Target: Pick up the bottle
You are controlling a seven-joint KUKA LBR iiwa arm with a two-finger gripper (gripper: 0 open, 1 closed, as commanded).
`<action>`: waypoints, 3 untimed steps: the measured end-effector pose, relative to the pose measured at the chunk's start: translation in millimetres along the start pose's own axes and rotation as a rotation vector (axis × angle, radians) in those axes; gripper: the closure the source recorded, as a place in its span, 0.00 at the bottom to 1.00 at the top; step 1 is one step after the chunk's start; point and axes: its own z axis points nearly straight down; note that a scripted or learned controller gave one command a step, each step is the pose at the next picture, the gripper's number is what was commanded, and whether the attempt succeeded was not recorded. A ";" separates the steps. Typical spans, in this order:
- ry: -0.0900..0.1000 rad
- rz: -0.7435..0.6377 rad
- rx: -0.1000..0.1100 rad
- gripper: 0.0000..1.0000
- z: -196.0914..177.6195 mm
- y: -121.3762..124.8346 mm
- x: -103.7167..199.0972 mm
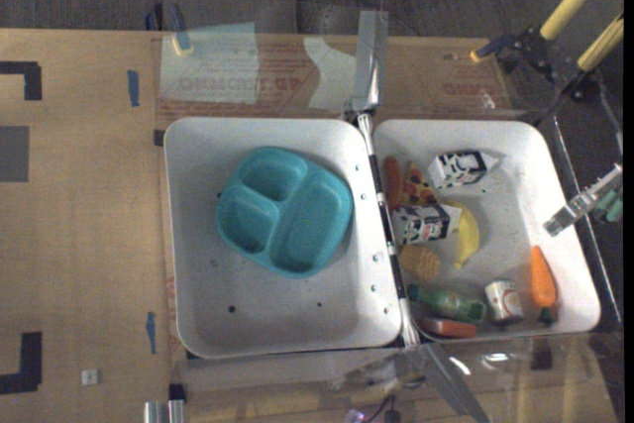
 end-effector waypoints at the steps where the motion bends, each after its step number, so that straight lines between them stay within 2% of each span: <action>1: 0.000 0.010 0.000 1.00 18.2 4.3 8.5; 2: 0.000 0.025 0.001 1.00 78.2 8.2 -36.2; 3: -0.005 -0.007 -0.003 1.00 -23.5 39.7 -58.9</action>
